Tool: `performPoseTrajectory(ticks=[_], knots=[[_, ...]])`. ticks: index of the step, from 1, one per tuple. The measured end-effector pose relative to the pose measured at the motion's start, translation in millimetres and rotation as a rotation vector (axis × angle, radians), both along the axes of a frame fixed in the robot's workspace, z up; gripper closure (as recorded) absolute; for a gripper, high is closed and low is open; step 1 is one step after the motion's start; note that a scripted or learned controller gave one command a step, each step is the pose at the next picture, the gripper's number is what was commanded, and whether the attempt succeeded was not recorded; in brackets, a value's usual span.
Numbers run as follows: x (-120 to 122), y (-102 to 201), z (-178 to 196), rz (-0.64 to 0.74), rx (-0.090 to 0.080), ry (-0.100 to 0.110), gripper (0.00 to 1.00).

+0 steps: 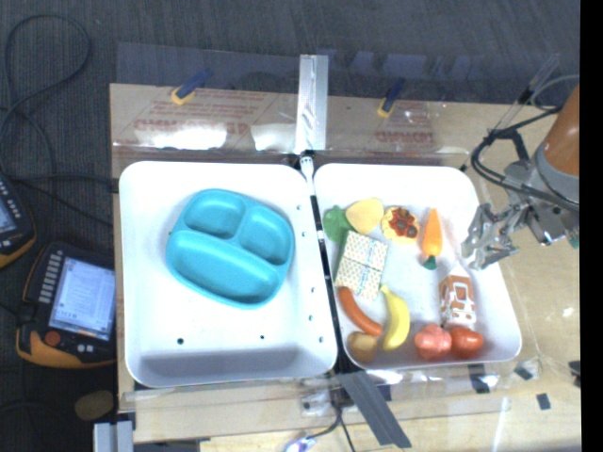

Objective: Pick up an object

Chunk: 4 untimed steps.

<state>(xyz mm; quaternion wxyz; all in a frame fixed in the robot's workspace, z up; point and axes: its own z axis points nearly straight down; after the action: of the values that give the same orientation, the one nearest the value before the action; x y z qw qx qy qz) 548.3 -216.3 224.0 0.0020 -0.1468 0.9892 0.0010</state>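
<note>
The right bin (476, 196) holds several toy foods: a carrot (431, 234), a pizza slice (401, 220), a yellow lemon-like piece (366, 216), a green vegetable (335, 222), a checkered cracker (363, 261), a banana (396, 318), a hot dog (359, 311), a small carton (457, 300) and tomatoes (448, 341). My gripper (488, 241) hangs at the bin's right rim, just right of the carrot and above the carton. Its fingers look spread with nothing between them.
The left bin (141, 281) carries a blue divided plate (231, 245). A metal divider (312, 102) stands behind the bins. A tablet-like pendant (71, 299) lies off the bench at left. Cables (499, 149) trail by the arm at right.
</note>
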Motion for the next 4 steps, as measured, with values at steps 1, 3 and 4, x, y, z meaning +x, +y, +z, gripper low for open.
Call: performPoseTrajectory(ticks=[1,3,4], knots=[[3,-6,-98,-0.288,-0.001,0.002,1.00],[-35,-2,-126,0.218,0.001,0.000,1.00],[-15,89,-34,0.053,-0.001,0.000,1.00]])
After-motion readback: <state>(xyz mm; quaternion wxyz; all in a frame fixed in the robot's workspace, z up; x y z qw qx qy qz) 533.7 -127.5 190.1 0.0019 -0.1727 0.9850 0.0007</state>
